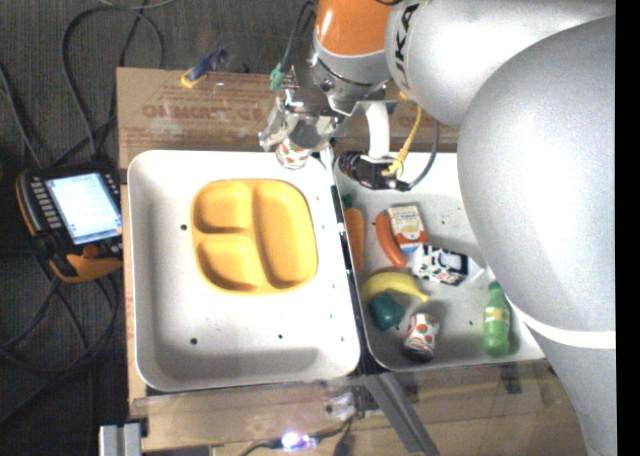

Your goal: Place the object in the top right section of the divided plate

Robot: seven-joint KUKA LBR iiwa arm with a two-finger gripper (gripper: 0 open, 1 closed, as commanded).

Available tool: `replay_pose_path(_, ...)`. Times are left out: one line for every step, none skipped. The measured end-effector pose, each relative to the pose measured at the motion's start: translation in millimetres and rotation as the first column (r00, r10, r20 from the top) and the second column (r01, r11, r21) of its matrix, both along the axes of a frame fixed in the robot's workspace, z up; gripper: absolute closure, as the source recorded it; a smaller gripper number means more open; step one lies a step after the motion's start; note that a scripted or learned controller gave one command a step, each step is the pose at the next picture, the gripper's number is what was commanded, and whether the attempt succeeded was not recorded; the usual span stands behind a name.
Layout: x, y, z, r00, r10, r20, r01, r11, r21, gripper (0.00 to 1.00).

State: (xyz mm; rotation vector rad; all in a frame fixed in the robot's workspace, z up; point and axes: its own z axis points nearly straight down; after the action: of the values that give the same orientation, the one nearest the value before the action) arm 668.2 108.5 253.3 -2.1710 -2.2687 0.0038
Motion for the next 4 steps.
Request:
replay_pose_path(-1,18,-13,1.0,-0.031,-0.003,0.031,1.0,0.0,1.0)
replay_pose_path(0,50,-25,0.995,0.098,-0.001,-0.098,0.995,-0.003,1.0)
replay_pose_path(-13,53,3,0.997,0.083,-0.001,-0.083,0.997,0.001,1.0)
replay_pose_path(0,43,-7,0.994,0.112,0.0,-0.112,0.994,-0.004,1.0)
